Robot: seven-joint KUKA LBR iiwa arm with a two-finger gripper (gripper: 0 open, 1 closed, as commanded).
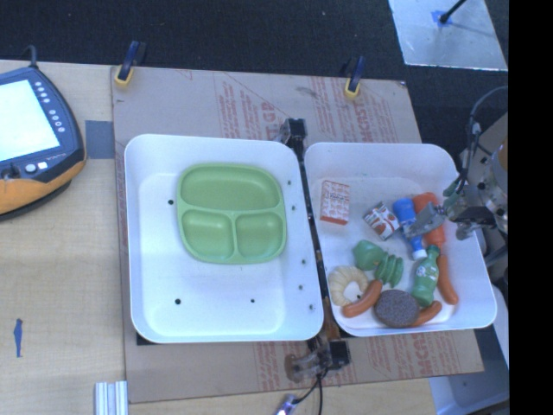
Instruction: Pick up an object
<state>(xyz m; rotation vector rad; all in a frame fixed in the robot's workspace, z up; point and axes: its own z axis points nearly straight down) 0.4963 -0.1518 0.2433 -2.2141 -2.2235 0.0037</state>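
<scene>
Counter [60, 275]: pale wood grain, with a brown cardboard sheet [259, 102] printed in faded red lettering laid over it and held by two blue-and-yellow clamps at the far edge.
Left bin [147, 232]: shallow, white, smooth plastic with rounded corners; a few small dark holes dot its floor.
Plate [232, 213]: light green, matte plastic, rounded rectangle split into three compartments, lying flat in the far half of the left bin.
Right bin [380, 162]: same white plastic, set touching the left bin along a dark centre seam.
Objects in right bin: a small orange-and-white carton [335, 201] lies flat near the left wall; a red-and-white can-like piece [380, 220] and a blue piece [404, 209] sit mid-bin; a green ridged plastic toy [380, 262], a green bottle [425, 279], a cream lumpy item [347, 282], a grey speckled oval [397, 308] and several orange-red sausage shapes [363, 299] crowd the near side.
Gripper [425, 223]: grey metal, low over the right part of the right bin among the blue and orange pieces; whether its fingers are apart or closed, I cannot tell.
Arm [484, 188]: grey, with looped cables, at the right edge.
Pendant [30, 141]: orange-and-grey handheld screen unit on the counter, far left.
</scene>
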